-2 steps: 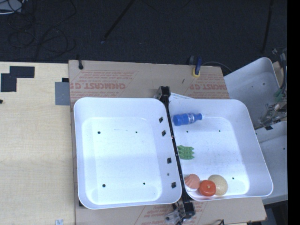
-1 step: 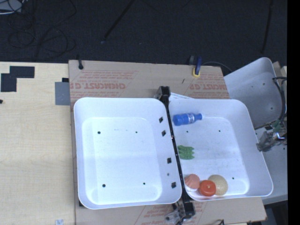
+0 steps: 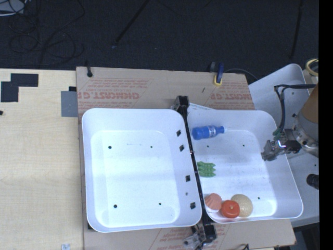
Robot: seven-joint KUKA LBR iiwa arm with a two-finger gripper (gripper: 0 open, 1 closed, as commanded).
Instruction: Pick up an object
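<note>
Two white bins sit side by side on my bench, on brown cardboard. My gripper (image 3: 271, 149) hovers at the right rim of the right bin (image 3: 283, 191), in the right part of the frame; I cannot tell its state, and I see nothing in it. I judge the blue bottle (image 3: 207, 132) the nearest target: it lies to the left of the claw and slightly higher in the frame, with its long axis almost left to right. A green object (image 3: 206, 169) lies lower, near the divider.
</note>
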